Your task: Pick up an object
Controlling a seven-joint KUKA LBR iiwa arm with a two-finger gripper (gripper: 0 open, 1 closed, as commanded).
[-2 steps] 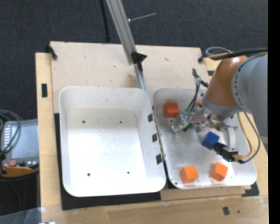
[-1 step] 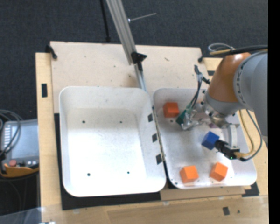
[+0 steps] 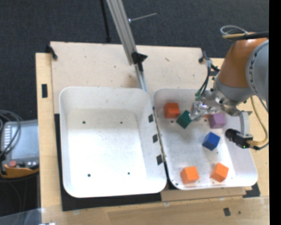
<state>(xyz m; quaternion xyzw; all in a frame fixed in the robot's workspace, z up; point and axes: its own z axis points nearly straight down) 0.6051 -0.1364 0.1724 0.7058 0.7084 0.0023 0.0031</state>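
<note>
The right bin (image 3: pixel 246 172) holds several small blocks. My gripper (image 3: pixel 198 111) hangs over its far part, under the grey arm with the orange band. A dark green block (image 3: pixel 183 121) sits tilted right at the gripper's lower left tip, touching or nearly touching it. A red-orange block (image 3: pixel 172 110) lies just left of the green one. Just right of the gripper is a purple block (image 3: pixel 218 120). A blue block (image 3: pixel 210 141) rests in the bin's middle. Two orange blocks (image 3: pixel 189 174) (image 3: pixel 219 171) lie near the front wall.
The left bin (image 3: pixel 68 102) stands beside the right one, sharing a raised divider with black clips (image 3: pixel 157 137). A slanted metal post (image 3: pixel 126 32) rises behind the bins. A black cable connector (image 3: pixel 236 137) hangs from the arm over the right bin's right side.
</note>
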